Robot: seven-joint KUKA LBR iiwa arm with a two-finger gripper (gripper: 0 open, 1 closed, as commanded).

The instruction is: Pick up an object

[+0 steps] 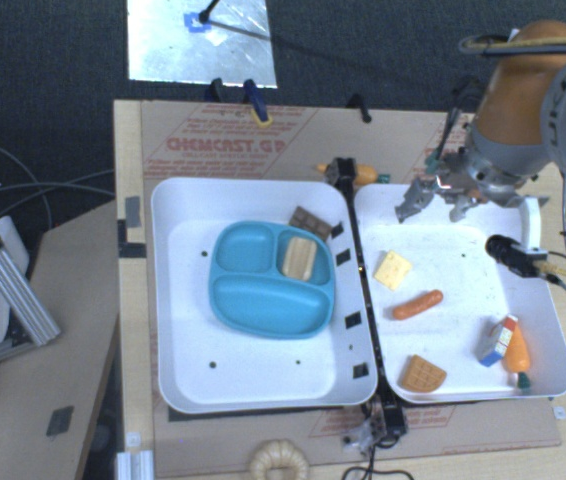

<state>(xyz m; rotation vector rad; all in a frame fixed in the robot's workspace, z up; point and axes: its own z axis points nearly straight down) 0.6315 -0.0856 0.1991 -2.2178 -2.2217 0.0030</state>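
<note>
My gripper (435,206) hangs over the far part of the right bin (553,313), its two fingers spread apart with nothing between them. Below it on the bin floor lie a yellow cheese slice (394,269) and an orange sausage (418,305), both nearer the camera than the gripper. A waffle piece (423,374) rests at the bin's front edge. At the front right corner lie a carrot (517,352) and a multicoloured block (495,337) side by side.
The left bin (183,298) holds a blue divided plate (263,303) with a tan bread piece (299,259) in it and a brown piece (311,221) behind it. A small orange item (365,175) sits outside the bins at the divider's far end.
</note>
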